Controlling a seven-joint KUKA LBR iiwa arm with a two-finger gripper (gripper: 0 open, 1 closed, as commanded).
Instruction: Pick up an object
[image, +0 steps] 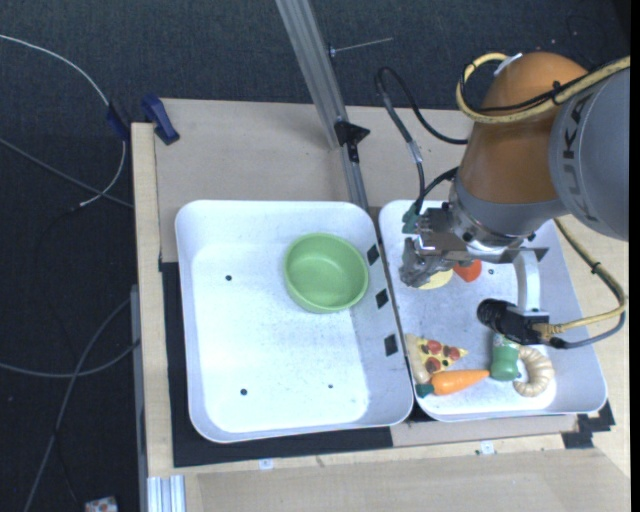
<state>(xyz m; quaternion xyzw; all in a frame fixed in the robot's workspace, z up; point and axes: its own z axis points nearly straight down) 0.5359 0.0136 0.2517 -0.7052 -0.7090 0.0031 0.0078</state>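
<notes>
My gripper (418, 268) hangs low over the far left part of the right bin (585, 345), close to the wall shared with the left bin. A pale yellow round piece (437, 279) lies just under and beside it, and a red-orange piece (467, 269) sits to its right. Nearer the front of that bin lie a pizza slice toy (437, 352), an orange carrot (456, 381), a green piece (505, 361) and a beige ring (537, 372). A green bowl (325, 271) stands in the left bin (230, 330).
A slanted metal post (325, 80) rises behind the bins. The arm's large orange and grey body (520, 140) covers the back of the right bin. Black clips (381, 298) sit along the wall between the bins.
</notes>
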